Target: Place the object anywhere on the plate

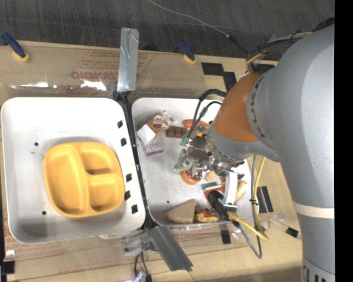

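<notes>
Arm (265, 116) low over the right bin (159, 198), yellow plate (84, 178) waiting in the left bin (17, 134).
The gripper (193, 164) sits mid-frame above an orange round object (191, 177); whether it grips anything cannot be told. Small packets (153, 135) lie just left of it; the plate stays well apart, at centre left.

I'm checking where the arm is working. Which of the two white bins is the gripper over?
The gripper is over the right bin, the one scattered with small items. The left bin holds the yellow plate.
</notes>
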You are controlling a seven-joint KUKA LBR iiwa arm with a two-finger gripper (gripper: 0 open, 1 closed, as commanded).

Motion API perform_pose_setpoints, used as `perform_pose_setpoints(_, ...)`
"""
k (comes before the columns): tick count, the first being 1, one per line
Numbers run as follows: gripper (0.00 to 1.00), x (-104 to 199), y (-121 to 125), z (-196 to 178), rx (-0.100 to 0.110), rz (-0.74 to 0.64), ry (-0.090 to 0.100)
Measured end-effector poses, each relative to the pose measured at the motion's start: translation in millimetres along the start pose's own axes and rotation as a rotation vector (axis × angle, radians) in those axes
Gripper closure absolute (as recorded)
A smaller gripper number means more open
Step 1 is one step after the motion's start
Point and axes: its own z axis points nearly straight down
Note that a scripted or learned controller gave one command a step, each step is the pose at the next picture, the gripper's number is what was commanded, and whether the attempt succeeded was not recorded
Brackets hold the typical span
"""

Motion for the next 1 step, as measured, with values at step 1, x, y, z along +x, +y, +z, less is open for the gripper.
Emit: perform_pose_setpoints(1,1.0,27.5,-42.1,-35.0,-0.003,0.157,0.002)
